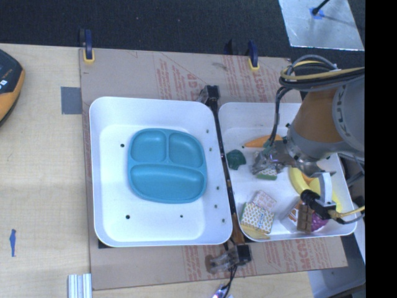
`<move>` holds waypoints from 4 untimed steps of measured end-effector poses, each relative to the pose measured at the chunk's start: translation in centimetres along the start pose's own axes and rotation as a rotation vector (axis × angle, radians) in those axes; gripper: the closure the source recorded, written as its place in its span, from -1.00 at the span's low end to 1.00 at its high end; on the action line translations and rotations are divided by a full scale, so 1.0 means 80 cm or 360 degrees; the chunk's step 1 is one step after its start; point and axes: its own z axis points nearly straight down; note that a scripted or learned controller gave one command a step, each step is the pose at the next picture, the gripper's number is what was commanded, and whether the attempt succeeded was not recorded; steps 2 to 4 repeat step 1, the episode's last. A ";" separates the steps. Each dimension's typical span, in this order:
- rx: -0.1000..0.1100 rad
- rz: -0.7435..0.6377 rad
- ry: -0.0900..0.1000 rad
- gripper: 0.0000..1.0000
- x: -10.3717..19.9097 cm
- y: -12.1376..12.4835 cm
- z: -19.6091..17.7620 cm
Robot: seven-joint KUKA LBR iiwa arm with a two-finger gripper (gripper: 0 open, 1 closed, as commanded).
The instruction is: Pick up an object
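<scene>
From the camera view above the surface (43,185), we see two white bins side by side. The left bin (105,166) carries a blue divided plate (166,165). The right bin (239,120) holds the candidates: a dark green lump (236,159), an orange carrot-like piece (255,143), a yellow banana-like piece (299,180), a patterned small box (257,216) and a brown block (303,216).

Our end effector (268,163) sits low in the right bin, just beside the green lump and near the carrot; whether it is released or clenched we cannot tell.

We judge these to be light toy pieces. The box looks stiff, best pinched across its flat sides; the banana seems smooth and slippery.
</scene>
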 end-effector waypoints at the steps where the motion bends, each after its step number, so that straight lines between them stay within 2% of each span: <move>1: -0.0007 -0.0002 0.0004 1.00 0.104 -0.006 -0.132; 4: -0.0007 -0.0002 0.0004 1.00 0.104 -0.006 -0.132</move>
